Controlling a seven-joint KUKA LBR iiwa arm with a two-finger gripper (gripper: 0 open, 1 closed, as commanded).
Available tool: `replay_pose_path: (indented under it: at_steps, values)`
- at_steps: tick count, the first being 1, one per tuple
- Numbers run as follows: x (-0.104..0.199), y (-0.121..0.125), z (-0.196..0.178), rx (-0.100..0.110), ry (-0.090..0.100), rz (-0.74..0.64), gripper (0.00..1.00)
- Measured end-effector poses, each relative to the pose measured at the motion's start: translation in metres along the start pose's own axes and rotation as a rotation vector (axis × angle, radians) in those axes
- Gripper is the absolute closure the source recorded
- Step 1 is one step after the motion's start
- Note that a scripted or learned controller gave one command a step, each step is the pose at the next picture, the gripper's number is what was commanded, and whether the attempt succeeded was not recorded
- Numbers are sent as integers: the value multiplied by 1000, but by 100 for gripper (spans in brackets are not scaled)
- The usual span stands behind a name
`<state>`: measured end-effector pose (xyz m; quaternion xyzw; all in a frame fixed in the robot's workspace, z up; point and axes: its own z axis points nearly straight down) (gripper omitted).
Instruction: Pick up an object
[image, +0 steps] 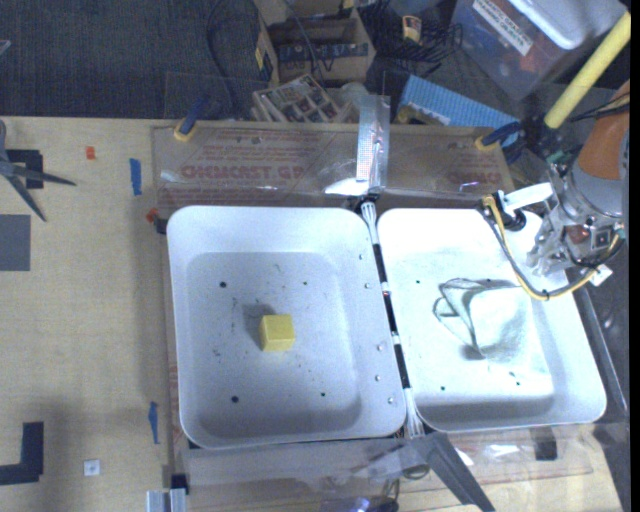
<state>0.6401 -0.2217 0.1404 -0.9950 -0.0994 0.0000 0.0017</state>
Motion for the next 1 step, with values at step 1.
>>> replay_pose_path:
  at_steps: [1]
  values:
    - [0, 0, -10, 1, 1, 2, 100]
